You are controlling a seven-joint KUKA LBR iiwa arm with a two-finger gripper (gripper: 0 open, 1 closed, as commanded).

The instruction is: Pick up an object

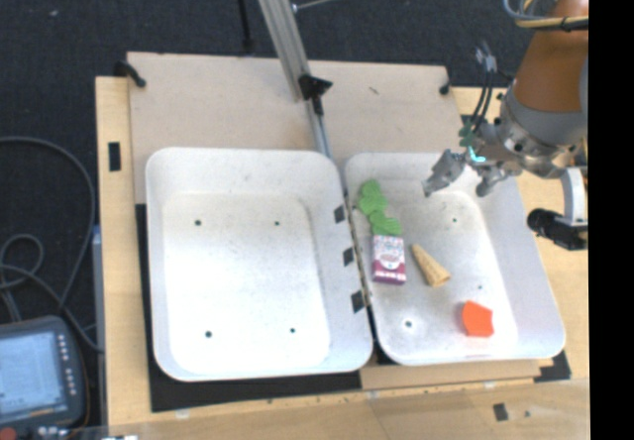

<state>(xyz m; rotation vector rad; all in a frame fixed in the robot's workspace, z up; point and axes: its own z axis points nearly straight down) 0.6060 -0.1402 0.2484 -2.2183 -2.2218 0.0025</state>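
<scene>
While I hang over the far end of the right bin (515, 260), my gripper (464, 176) shows its two fingers spread apart with nothing between them. From the camera view, the candidates lie below and to the left of me: a green toy (374, 205) against the dividing wall, a small purple-and-white carton (388, 260) just beside it, a tan wedge (429, 266) near the carton, and an orange block (477, 319) well apart at the near end. I judge this the approach step; next I must choose one, centre over it and descend.
</scene>
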